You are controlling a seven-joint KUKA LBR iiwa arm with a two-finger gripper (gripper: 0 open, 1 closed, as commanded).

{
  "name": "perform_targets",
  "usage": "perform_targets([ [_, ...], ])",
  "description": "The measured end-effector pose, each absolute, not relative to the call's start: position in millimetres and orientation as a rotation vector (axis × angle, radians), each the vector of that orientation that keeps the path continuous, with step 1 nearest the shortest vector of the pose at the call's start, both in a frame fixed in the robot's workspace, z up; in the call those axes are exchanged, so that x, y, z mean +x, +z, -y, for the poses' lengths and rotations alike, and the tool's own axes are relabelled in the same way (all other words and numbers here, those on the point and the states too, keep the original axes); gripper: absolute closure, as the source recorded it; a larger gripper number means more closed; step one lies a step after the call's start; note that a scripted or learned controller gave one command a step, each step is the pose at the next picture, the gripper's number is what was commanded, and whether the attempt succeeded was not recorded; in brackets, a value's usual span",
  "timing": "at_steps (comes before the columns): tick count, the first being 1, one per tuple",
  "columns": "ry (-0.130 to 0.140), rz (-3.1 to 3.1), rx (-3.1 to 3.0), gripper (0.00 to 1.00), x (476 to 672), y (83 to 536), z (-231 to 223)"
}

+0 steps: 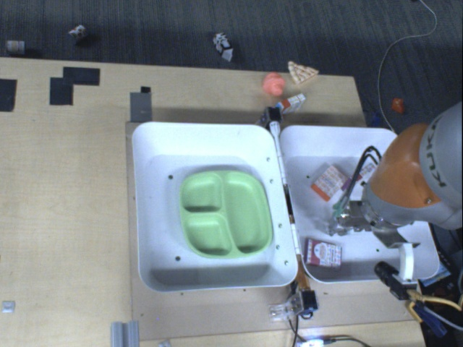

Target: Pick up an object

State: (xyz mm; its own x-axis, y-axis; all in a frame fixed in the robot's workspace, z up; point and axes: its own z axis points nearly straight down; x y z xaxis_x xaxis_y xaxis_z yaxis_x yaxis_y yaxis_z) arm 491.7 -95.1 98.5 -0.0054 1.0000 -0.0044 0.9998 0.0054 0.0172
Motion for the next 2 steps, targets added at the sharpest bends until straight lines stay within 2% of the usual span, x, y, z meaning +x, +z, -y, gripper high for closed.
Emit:
perform_targets([
  [1,0.004,-2.223,2.213,1.0,581.2,173,161],
  [2,0.003,-2.224,2.214,1.0,631.4,149,206],
])
